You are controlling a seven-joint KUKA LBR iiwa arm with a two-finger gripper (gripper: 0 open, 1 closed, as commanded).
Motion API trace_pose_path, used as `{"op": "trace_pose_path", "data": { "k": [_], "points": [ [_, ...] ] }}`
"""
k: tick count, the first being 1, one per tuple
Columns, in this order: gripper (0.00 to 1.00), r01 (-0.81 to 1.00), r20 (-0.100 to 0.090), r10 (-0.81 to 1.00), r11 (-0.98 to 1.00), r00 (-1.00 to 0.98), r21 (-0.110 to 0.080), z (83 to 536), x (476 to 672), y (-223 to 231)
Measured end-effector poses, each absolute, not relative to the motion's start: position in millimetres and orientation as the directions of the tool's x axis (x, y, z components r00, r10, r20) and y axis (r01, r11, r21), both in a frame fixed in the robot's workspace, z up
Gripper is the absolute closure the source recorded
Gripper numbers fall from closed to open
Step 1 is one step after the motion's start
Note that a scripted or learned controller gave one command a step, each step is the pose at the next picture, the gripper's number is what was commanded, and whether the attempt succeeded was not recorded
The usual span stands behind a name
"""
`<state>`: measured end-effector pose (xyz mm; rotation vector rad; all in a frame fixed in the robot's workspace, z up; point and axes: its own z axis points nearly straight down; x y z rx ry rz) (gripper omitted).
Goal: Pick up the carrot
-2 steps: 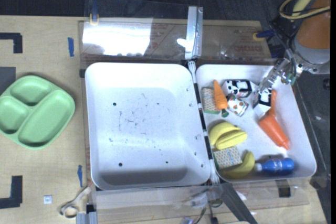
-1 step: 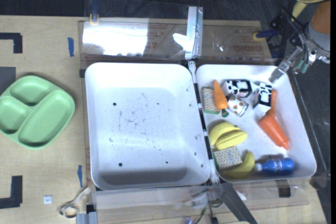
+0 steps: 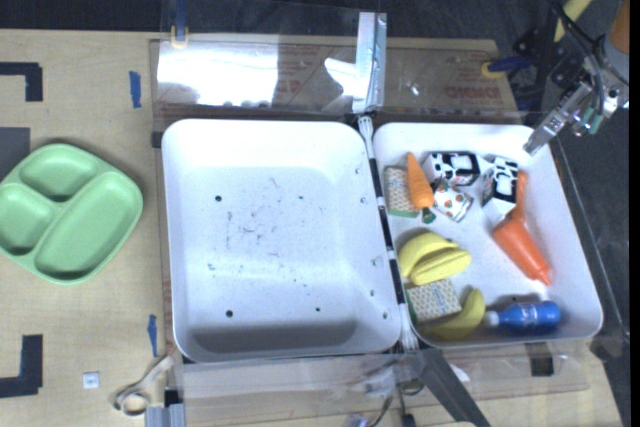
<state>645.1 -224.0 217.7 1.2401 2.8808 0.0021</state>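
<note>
Pincer: my pincer point(image 3: 541, 136) hung over the far right corner of the right bin point(image 3: 583, 287), above its rim and well apart from the food; from this slant I could not tell whether it was apart or together, and it held nothing that I could see.

Carrot: the carrot point(image 3: 523, 247) lay on the floor of the right bin near the right wall, thick end toward the far side and tip slanting toward the near right corner.

Neighbours: a blue bottle point(image 3: 526, 317) lay near its tip, a black-and-white patterned toy point(image 3: 500, 177) sat just beyond its thick end, and white floor lay open on its left.

Handling: I judged it a light, stiff plastic toy, smooth and tapered, likely to slide out toward the tip if squeezed on the slope.

Where to grip: across the thick part, with the pincer closing square to its long axis, looked the surest hold to me.

Doubt: a slimmer orange piece point(image 3: 418, 181) lay at the far left of the same bin and could be confused with it.

Bins: two, side by side on the bench point(image 3: 90, 335); the left bin point(image 3: 200, 147) showed a scuffed white floor.

Yellow bananas: two, the upper banana point(image 3: 433, 258) and the lower banana point(image 3: 462, 313).

Blue bottles: one.

Green divided plate point(image 3: 66, 211): one, on the bench left of the bins.
</note>
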Motion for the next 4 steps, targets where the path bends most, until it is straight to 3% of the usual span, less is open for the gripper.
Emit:
{"op": "trace_pose_path", "data": {
  "k": [4],
  "points": [
    [1.00,0.523,-0.006,0.523,0.852,-0.852,0.002,236.1,654.4,-221.3]
  ]
}}
